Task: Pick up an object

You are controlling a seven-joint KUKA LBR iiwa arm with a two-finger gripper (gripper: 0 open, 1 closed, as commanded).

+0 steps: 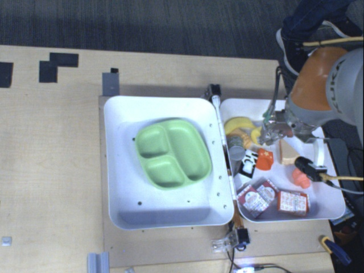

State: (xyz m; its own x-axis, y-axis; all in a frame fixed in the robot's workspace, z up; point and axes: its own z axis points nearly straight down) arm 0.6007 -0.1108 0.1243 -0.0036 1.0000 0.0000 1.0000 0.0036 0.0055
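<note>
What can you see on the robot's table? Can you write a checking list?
Surface: a pale wooden bench bearing two white bins side by side.
Job's things: right bin holds a yellow banana-like thing, an orange piece, two wrapped packets and a black-and-white item.
Clutter: left bin holds a green divided plate.
Hand: hand is low over the right bin's far end; grip cannot be judged.
Cables: thin wires at the bench's near edge.
Surroundings: dark floor beyond the bench.
</note>
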